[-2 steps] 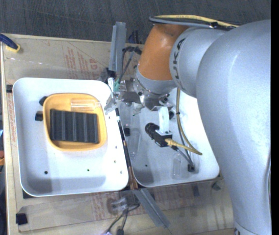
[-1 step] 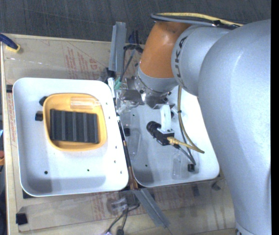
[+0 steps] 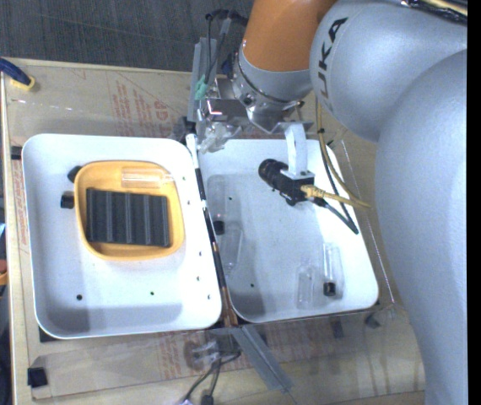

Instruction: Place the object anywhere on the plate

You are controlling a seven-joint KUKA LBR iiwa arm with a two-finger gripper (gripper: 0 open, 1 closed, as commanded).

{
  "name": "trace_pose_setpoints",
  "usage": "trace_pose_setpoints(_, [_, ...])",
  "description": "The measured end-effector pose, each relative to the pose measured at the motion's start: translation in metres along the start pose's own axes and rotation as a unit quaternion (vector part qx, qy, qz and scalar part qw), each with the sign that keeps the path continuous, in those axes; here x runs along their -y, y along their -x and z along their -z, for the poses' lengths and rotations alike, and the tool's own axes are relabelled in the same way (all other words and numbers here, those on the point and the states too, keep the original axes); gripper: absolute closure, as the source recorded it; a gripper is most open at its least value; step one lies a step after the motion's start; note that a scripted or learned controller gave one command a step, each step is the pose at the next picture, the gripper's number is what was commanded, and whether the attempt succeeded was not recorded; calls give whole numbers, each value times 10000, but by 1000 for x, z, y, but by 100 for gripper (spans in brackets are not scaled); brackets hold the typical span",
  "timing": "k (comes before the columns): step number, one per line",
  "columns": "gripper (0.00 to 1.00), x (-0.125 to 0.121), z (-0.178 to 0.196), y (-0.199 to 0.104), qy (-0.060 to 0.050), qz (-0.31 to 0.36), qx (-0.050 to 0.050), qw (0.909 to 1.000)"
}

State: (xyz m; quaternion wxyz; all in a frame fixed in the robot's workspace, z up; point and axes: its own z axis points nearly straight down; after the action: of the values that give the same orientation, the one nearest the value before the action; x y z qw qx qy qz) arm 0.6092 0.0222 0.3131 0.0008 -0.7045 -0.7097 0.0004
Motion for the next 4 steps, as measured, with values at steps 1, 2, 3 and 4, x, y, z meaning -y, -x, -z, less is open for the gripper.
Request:
trace_pose_setpoints(1, [100,0,9,-2,-14,42,-3,10000])
trace_pose_setpoints(2, [100,0,18,-4,-29,89,-6,10000])
trace_pose_setpoints(3, [100,-1,27,-5,-42,136,-11,9999])
trace_pose_setpoints(4, [100,-1,36,-8,-55,184,-17,9998])
